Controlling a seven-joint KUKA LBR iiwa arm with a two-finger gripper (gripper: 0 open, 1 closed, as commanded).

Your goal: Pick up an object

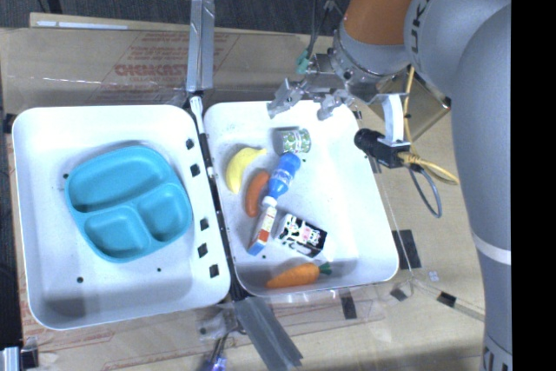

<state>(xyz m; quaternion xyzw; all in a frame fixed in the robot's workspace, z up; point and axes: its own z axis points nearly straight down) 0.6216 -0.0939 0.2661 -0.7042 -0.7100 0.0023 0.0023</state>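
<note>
Left bin (pixel 35 187), left half of frame: holds a blue divided tray (pixel 130 200) with three compartments, sitting flat near the middle. Right bin (pixel 369 213) sits just beside it at centre frame; the two touch along a shared edge with black clips (pixel 202 221). A grey metal bar (pixel 201 43) stands at the top of that seam. Brown cardboard (pixel 113 56) with red print lies flat on the bench behind both bins, upper left.
</note>
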